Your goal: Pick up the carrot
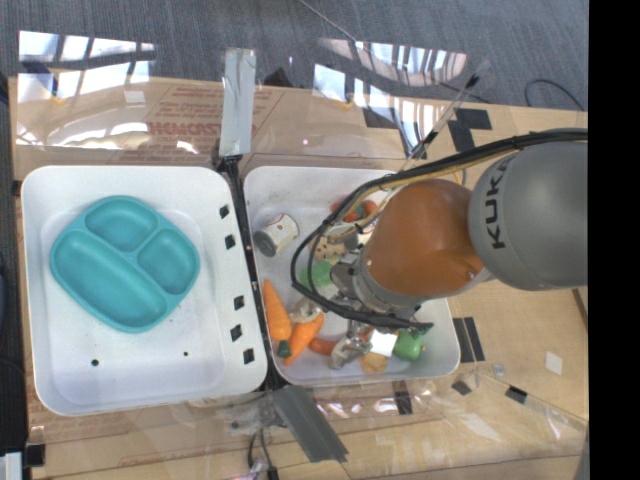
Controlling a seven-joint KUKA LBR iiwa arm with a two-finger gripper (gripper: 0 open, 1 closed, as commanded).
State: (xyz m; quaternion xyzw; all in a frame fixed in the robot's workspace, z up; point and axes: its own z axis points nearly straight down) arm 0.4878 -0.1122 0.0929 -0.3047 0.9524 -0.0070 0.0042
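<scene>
1. You see the carrot (275,311) lying in the right bin (262,190), against its left wall.
2. The end effector (352,349) hangs just right of the carrot; you cannot tell its state.
3. You're at the approach step: next, shift left over the carrot and descend.

- Looks like a robotics lab or test cell.
- Grey KUKA arm (520,218) over two white bins (40,268).
- Taped plastic sheeting (130,118) covering the bench.
- Loose cables (300,8) across grey carpet (120,8).
</scene>
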